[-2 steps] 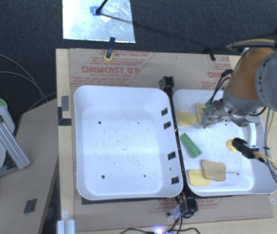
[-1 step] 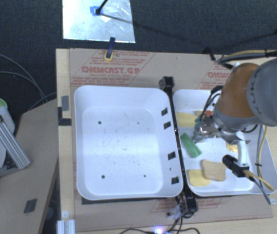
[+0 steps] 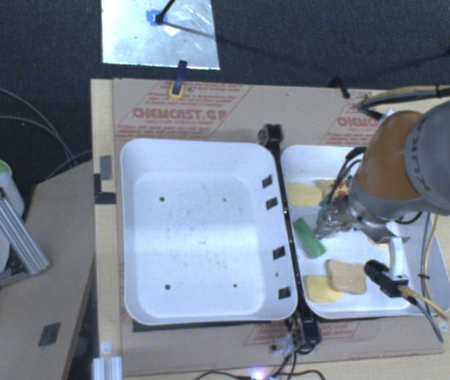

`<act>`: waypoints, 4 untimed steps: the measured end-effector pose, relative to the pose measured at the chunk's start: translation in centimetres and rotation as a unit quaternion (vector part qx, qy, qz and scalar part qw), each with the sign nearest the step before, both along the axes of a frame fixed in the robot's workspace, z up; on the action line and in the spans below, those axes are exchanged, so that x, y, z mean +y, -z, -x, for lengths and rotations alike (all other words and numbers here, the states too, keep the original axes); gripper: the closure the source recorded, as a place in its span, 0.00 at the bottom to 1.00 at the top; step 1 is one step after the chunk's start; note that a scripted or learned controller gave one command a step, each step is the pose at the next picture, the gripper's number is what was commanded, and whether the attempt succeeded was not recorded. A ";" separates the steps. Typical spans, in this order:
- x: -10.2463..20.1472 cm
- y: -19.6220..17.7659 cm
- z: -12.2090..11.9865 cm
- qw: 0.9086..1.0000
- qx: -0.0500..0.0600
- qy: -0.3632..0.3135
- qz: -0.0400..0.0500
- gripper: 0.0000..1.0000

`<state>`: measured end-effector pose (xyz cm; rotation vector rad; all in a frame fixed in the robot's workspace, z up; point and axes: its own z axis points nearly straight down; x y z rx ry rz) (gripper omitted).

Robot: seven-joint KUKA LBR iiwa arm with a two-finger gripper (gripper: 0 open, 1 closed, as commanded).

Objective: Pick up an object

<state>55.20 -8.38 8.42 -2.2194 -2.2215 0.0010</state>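
While the arm (image 3: 414, 157) reaches in from the right, its gripper (image 3: 329, 218) sits low over the right bin (image 3: 308, 165), near the bin's middle-left. Grip state: cannot tell, the wrist hides the tips from this angle. Nothing visibly held.

All four pickable things lie in the right bin:
- green piece (image 3: 309, 238), long, lying at a slant just left of and below the gripper, near the divider; contact with the gripper unclear.
- upper yellow piece (image 3: 304, 194), flat, toward the bin's far-left part, just above the gripper.
- tan slice (image 3: 346, 276), flat, in the near part of the bin.
- lower yellow piece (image 3: 320, 289), touching the tan slice's left edge, close to the near wall.

Left bin (image 3: 201, 236) shows a few dark specks on its floor. Both bins rest on a printed cardboard sheet (image 3: 185, 109).
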 end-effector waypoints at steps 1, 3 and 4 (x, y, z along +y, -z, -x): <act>5.4 -10.7 -2.5 1.000 -0.008 -0.005 -0.001 1.00; 7.7 -21.5 6.6 1.000 -0.006 0.002 0.000 1.00; 13.3 -22.9 6.5 1.000 -0.002 -0.004 -0.001 1.00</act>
